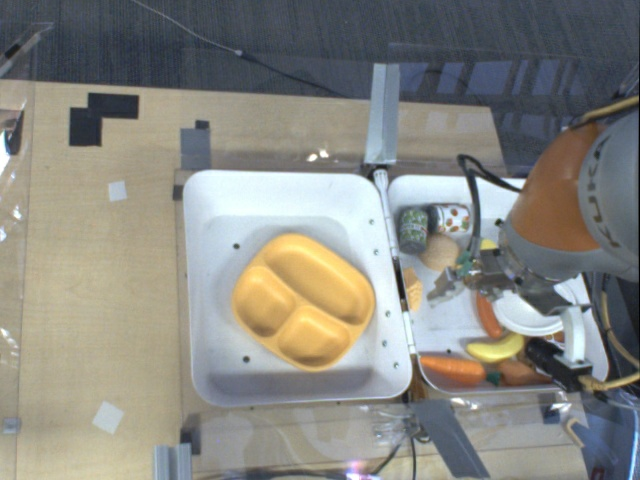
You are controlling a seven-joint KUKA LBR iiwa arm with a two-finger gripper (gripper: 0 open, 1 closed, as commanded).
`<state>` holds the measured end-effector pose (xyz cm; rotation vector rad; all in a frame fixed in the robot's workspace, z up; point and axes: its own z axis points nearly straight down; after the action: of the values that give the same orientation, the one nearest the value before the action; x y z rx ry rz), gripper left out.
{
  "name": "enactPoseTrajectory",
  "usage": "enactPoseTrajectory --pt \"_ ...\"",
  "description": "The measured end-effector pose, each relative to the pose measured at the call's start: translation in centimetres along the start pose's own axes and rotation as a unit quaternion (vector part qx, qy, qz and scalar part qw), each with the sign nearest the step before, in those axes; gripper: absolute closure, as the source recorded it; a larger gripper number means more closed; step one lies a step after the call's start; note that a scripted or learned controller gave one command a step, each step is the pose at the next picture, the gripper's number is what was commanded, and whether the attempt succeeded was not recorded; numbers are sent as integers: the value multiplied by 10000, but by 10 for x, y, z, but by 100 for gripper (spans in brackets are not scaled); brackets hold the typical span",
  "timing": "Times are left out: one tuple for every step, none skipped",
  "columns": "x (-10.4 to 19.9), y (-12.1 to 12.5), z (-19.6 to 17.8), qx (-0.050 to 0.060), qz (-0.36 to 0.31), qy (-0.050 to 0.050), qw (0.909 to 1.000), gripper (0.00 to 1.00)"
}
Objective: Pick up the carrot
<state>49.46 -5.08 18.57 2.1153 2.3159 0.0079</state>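
The carrot (pixel 452 370) is a long orange piece lying along the front wall of the right bin (pixel 445 313). My gripper (pixel 452 276) hovers over the middle of that bin, behind the carrot and apart from it. It is open, and only white bin floor shows between its fingers. The grey arm with its orange band (pixel 560 203) reaches in from the right and covers the bin's right side.
In the right bin are a green-labelled can (pixel 413 226), a second can (pixel 452 218), a tan round item (pixel 438 252), a yellow wedge (pixel 413 290), a banana (pixel 495 349), a reddish stick (pixel 487 315) and a white dish (pixel 525 315). The left bin (pixel 210 298) holds a yellow divided tray (pixel 303 299).
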Motion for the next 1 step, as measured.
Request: enactPoseTrajectory --pt "-37 -11 39 28 723 -4 9974 0"
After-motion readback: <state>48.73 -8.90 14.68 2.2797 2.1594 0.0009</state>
